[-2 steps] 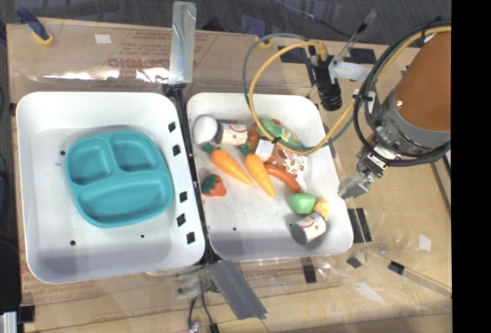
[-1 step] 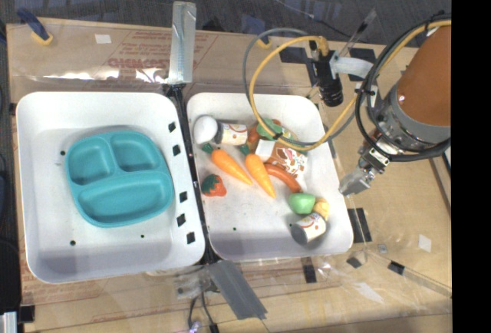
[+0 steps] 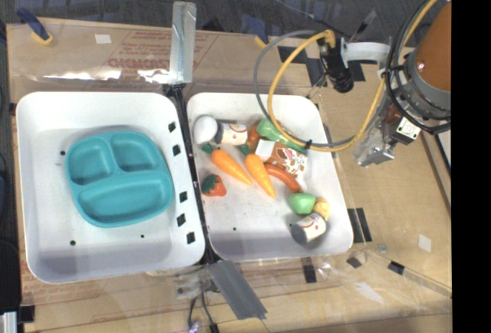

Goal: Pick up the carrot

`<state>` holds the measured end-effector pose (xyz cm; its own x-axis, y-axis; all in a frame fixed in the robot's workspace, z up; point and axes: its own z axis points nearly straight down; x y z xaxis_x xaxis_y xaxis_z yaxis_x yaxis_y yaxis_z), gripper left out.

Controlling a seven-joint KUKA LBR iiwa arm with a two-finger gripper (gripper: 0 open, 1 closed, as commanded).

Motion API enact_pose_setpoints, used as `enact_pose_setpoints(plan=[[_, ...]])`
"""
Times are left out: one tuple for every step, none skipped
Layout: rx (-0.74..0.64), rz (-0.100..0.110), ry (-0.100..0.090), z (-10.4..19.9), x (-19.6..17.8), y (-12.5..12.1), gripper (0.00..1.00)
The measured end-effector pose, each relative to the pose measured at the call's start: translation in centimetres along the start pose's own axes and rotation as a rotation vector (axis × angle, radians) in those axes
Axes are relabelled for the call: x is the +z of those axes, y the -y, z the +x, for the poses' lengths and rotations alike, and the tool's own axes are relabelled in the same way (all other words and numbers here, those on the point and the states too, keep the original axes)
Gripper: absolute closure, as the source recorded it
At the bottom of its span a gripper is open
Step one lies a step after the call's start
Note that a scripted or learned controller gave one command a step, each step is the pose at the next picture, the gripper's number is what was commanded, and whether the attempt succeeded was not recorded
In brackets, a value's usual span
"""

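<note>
I see the gripper (image 3: 374, 153) hanging outside the right bin (image 3: 330, 170), just past its right wall, over the bare bench. From this slanted view I cannot tell how its fingers stand; the grey tip is small and blurred, and nothing shows between them. Above it the arm (image 3: 430, 70) rises to the right, with the orange band (image 3: 439, 47) near the frame's edge and a yellow cable (image 3: 307, 36) looping from the wrist back over the bin's upper right corner.

Taking the right bin as my landmark: two carrots lie inside it, near its middle. The left carrot (image 3: 231, 166) is orange and slanted, its thick end toward the bin's upper left. The right carrot (image 3: 260, 174) lies just beside it, roughly parallel, the two almost touching. Both are well apart from the gripper, with the bin wall between.

Also in that bin: a white round thing (image 3: 205, 128) near the upper left corner, a small red strawberry-like toy (image 3: 214, 186) close to the left wall, a printed packet (image 3: 288, 159) right of the carrots, a green piece (image 3: 301, 203) toward the lower right, and a small can (image 3: 309, 228) by the lower right corner.

Left of the right bin sits the left bin (image 3: 46, 247), holding a teal divided plate (image 3: 92, 205).
</note>
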<state>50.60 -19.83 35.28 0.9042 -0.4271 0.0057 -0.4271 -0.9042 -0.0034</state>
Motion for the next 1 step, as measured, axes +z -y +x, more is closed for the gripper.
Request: enact_pose_setpoints(plan=[[-0.008, 0.006, -0.004, 0.05, -1.07, 0.49, 1.00]])
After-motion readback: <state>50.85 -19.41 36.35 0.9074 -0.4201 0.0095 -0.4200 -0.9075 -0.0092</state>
